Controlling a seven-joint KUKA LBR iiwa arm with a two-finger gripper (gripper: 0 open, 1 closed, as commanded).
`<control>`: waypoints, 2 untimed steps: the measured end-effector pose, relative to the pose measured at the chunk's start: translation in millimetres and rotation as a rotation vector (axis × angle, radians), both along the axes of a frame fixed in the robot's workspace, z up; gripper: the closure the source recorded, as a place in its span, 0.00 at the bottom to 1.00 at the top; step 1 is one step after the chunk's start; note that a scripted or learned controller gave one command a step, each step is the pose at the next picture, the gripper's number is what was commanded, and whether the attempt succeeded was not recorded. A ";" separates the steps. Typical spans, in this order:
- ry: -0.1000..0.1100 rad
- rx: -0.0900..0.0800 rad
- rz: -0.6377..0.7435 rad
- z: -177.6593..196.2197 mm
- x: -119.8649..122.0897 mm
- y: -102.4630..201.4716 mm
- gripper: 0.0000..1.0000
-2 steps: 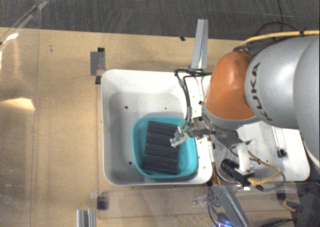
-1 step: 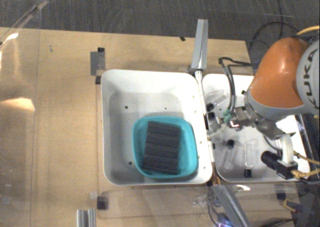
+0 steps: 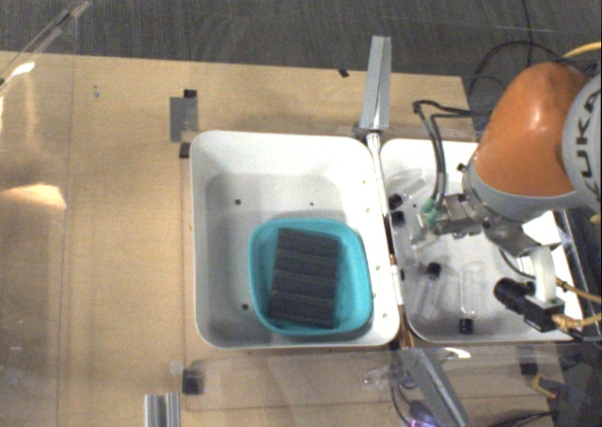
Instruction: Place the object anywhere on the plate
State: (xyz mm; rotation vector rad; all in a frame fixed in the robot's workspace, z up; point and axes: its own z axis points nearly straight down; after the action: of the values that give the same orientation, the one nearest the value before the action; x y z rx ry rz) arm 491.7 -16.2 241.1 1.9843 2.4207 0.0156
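Observation:
A teal square plate sits in the left white bin, toward its front. On the plate lies a dark grey ribbed block, flat and slightly tilted, well inside the rim. The arm, with its orange band, hangs over the right bin. Its gripper is at that bin's left half, close to the wall between the bins. It is apart from the plate and the block, and nothing shows in it.
Several small clear pieces with black ends lie scattered in the right bin. A grey metal bar stands behind the seam between the bins. Cables and a black fitting trail at the right. Wooden bench surrounds the bins.

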 end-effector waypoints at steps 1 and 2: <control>0.011 -0.001 0.092 -57.2 43.7 30.1 1.00; 0.010 -0.001 0.190 -56.4 -3.7 48.8 1.00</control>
State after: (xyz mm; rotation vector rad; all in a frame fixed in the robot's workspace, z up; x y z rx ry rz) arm 488.0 32.5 184.7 1.7499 2.6053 0.0056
